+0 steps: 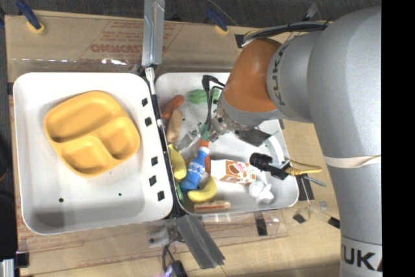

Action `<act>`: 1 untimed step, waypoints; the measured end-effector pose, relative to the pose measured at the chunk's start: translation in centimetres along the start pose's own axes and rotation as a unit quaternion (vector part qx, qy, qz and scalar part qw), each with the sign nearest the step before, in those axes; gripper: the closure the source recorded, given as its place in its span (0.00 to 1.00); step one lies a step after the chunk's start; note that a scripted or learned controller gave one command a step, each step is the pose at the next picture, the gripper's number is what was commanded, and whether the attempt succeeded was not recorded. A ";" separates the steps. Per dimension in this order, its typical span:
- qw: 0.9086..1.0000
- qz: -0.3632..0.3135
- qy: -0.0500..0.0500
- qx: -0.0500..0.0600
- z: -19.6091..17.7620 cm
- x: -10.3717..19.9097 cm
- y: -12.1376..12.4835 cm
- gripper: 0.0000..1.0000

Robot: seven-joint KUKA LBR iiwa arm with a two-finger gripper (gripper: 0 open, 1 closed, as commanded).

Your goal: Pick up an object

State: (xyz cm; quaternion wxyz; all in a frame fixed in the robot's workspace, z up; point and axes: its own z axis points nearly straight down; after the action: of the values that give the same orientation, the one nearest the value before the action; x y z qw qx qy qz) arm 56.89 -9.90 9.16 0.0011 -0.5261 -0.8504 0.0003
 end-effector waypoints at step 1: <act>0.999 0.048 0.000 0.000 0.0 2.1 -6.5 0.00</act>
State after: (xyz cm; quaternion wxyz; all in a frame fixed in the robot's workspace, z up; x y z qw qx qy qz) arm 50.16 -10.88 9.18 0.0011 -0.5665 -0.8241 0.0006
